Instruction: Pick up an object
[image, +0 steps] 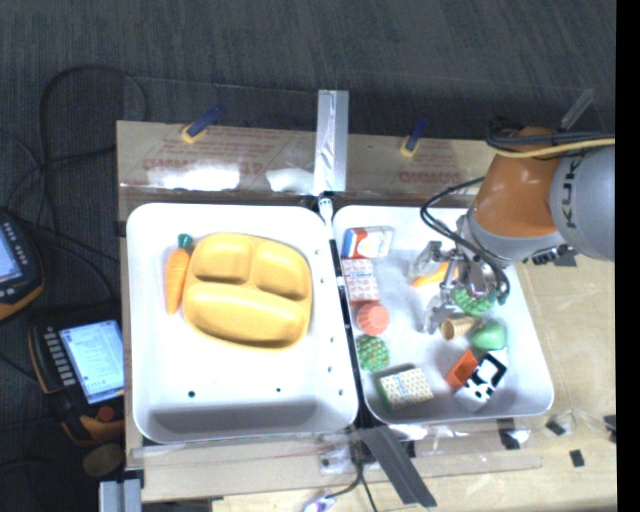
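Observation:
My gripper (437, 290) hangs low over the upper right part of the right bin (535, 395), below the orange wrist band. Its two silver fingers (431, 258) stand apart, open, with bare bin floor between them. A small yellow-orange piece (427, 278) lies by the upper finger. A green patterned object (473, 298) sits just to the right, partly under the gripper body. A tan cylinder (458, 325) and a green ball (488, 335) lie just below the lower finger. Nothing is held between the fingers.
The right bin also holds a red-white carton (367, 243), a pink box (360, 281), a red disc (373, 318), a green dotted ball (372, 352), a checkered block (405, 385), an orange block (461, 368) and a black-white toy (486, 378). A yellow tray (248, 288) and a carrot (176, 278) lie in the left bin (150, 400).

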